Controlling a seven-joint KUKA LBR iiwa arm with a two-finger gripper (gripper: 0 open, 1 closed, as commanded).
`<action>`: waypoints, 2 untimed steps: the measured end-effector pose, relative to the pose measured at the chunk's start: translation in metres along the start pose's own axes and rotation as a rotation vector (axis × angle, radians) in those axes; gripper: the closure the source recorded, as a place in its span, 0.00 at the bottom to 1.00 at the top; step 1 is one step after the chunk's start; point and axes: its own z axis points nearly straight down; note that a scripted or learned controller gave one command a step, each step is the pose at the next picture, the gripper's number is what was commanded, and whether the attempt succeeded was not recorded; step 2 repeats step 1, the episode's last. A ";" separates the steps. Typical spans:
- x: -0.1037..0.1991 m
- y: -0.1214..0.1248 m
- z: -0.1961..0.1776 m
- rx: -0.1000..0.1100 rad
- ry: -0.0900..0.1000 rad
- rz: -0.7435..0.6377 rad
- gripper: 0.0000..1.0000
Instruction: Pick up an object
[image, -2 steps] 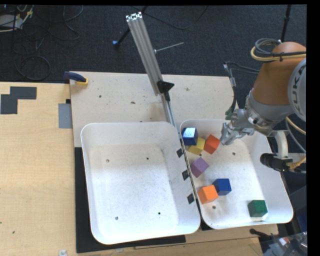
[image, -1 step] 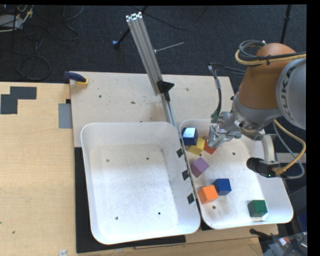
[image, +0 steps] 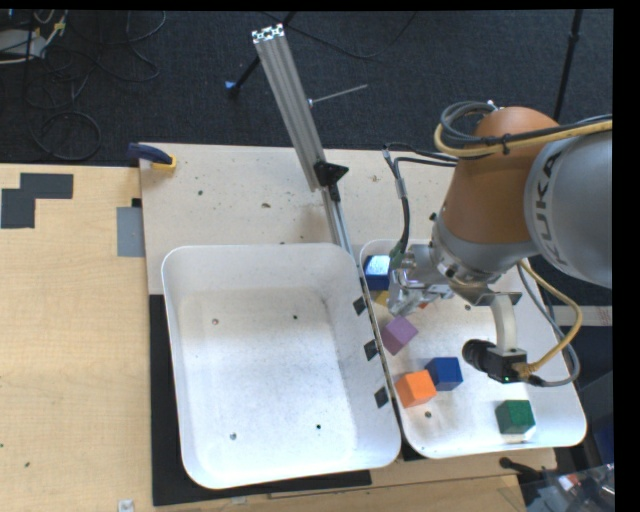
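The right bin (image: 560, 425) holds several small blocks: a purple one (image: 399, 333), an orange one (image: 416, 388), a dark blue one (image: 446, 373), a green one (image: 515, 417) and a light blue one (image: 377, 268) at the bin's far left corner. The gripper (image: 410, 293) hangs low over the bin's far left part, just above the purple block and to the right of the light blue one. The wrist and its cables cover most of the fingers. Something small and yellowish shows at the gripper's left side (image: 383, 297).
The left bin (image: 200, 290) sits beside the right one, sharing a divider edge with black clips (image: 370, 348). A slanted aluminium bar (image: 297, 110) rises behind the bins. The grey and orange arm (image: 505, 190) overhangs the right bin's far side. A black connector (image: 490, 358) dangles over it.
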 end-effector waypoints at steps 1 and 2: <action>0.058 -0.019 -0.005 0.000 0.000 -0.002 1.00; 0.058 -0.019 -0.005 0.000 0.000 -0.002 1.00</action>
